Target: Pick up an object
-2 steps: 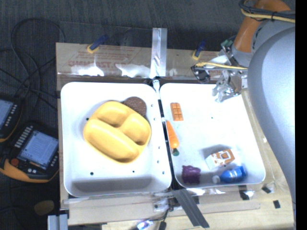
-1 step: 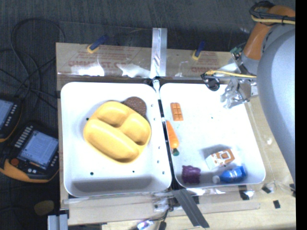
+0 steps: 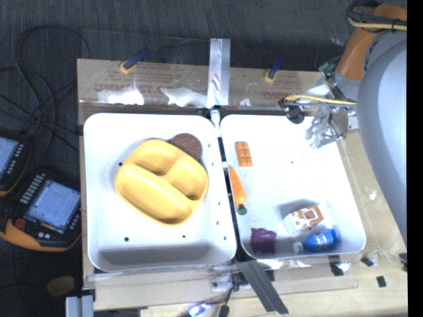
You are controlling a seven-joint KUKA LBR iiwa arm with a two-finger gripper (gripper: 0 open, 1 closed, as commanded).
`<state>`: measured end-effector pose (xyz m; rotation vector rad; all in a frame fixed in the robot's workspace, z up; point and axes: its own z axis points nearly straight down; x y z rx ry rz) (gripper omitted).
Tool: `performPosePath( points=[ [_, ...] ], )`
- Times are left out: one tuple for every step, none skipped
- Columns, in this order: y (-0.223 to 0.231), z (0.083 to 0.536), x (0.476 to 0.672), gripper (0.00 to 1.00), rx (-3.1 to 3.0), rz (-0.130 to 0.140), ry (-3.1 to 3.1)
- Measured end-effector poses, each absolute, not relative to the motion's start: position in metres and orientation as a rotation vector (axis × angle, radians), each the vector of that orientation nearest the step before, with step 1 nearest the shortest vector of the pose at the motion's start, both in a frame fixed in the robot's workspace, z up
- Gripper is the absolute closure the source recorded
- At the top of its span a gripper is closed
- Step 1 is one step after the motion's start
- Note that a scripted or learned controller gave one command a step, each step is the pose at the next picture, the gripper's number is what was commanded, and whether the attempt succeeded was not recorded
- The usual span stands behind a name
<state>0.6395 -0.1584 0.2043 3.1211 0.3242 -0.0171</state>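
Camera view puts my gripper (image 3: 322,132) at the right bin's (image 3: 291,170) upper right corner, fingers' spread impossible to tell, well apart from the small white carton (image 3: 303,218), blue bottle (image 3: 320,240) and purple lump (image 3: 263,240) crowded lower right, where a descent risks nudging neighbours.

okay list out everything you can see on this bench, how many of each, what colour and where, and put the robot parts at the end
bins: two, white, side by side on the bench
yellow plush: one, yellow, middle of the left bin
brown disc: one, dark brown, left bin, behind the plush
orange block: one, orange, right bin, far left part
carrot: one, orange, right bin along its left wall
purple toy: one, purple, right bin, near edge
small carton: one, white and orange, right bin, near right
blue object: one, blue, right bin, near right corner
handheld controllers: two, left of the bench
arm: one, grey, from the right
claw: one, over the right bin's far right corner
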Motion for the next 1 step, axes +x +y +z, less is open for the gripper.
performPosePath(
  points=[
    [-0.1826,0.2198,0.5396,1.00,3.125,-0.007,0.334]
  ],
)
